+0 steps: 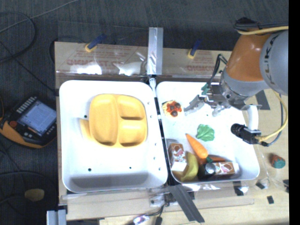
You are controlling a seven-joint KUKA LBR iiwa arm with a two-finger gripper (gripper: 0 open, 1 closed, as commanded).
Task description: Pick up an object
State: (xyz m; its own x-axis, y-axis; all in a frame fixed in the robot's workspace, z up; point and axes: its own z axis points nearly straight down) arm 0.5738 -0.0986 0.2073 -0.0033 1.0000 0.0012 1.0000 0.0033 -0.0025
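At left I see a yellow tray (117, 120) in the left bin (70, 172). At centre-right, in the right bin (248, 170), a pizza toy (172, 108), a carrot (197, 146), a banana (190, 167) and a green leaf (205, 132) lie free. Above them the gripper (206, 105) hangs with its 2 fingers spread, pinching nothing; the arm (255, 62) enters from upper right.

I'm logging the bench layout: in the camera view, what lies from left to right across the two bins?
Yellow divided tray → small pizza toy → orange carrot → green leafy toy → pincer.
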